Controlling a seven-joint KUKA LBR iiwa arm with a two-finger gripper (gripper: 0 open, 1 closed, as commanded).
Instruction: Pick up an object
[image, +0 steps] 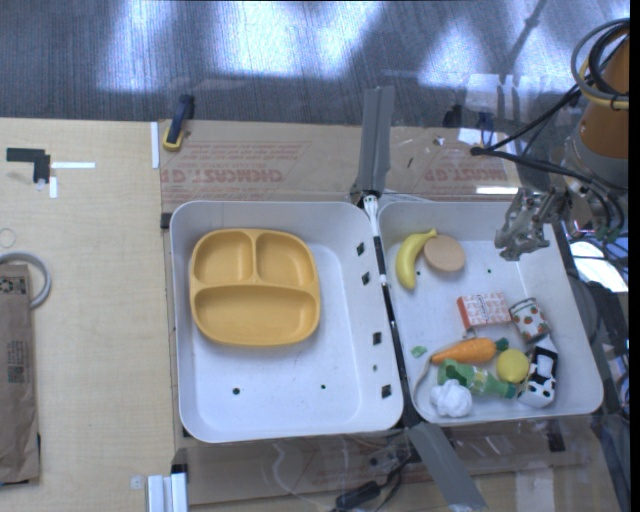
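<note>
The gripper (522, 238) hovers at the right bin's (575, 300) far corner, jaws unreadable, nothing visibly held, so it likely needs to drop onto the nearby banana (410, 257).

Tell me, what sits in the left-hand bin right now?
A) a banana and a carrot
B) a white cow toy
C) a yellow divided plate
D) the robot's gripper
C: the yellow divided plate lies alone in the left bin, while the banana and carrot are in the right bin.
</note>
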